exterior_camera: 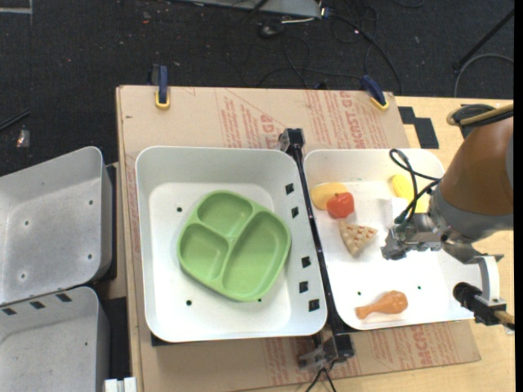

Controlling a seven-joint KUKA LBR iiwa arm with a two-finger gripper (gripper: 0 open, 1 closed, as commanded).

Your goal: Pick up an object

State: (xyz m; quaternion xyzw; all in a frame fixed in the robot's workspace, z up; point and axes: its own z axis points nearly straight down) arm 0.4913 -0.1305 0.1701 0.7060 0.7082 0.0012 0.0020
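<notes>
While the arm (478, 178) reaches in from the right, its gripper (395, 243) sits low over the right bin (359, 315), near the middle of that bin's floor. Whether anything is pinched by the hand cannot be told from this angle; the dark mechanism hides that detail. A black cable (409, 174) loops up from the gripper toward the orange wrist band.

Right bin contents:
- A pizza-slice toy (357, 237) lies just left of the gripper, close to it; contact cannot be confirmed.
- A red tomato-like toy (341, 205) rests near the bin's upper left, touching a yellow lemon-like toy (325, 192) beside it.
- A second yellow toy (401, 186) lies toward the back of the bin, partly behind the cable.
- An orange drumstick toy (382, 305) lies near the front wall, well apart from the gripper.

Left bin (155, 243) contents:
- A green divided plate (234, 244) with three compartments lies flat on the floor, roughly centred.

Both bins stand side by side on a cardboard-covered bench (221, 117). Two clamps, (162, 86) and (374, 91), with yellow jaws grip the bench's far edge. A white tray (49, 219) sits off the bench's left side.
</notes>
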